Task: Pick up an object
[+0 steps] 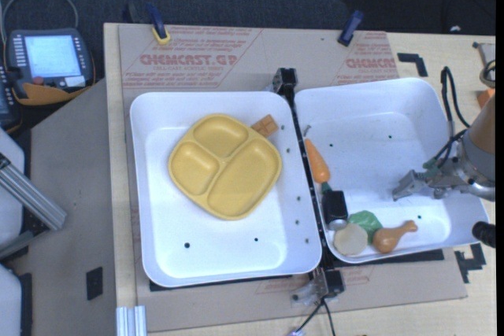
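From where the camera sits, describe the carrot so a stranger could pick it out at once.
Start at the right bin of the two white ones and follow its left wall, next to the divider. The carrot lies there, a slim orange taper with its narrow end toward the far side, just above a small black block. The brown drumstick sits farther toward the near edge and is stubbier, with a knobbed end.

Bright, even overhead light; soft shadows, sharp focus.

Two white bins point(150, 169), one yellow divided plate point(225, 166), one carrot point(317, 161), one drumstick point(393, 235), one black block point(335, 205)
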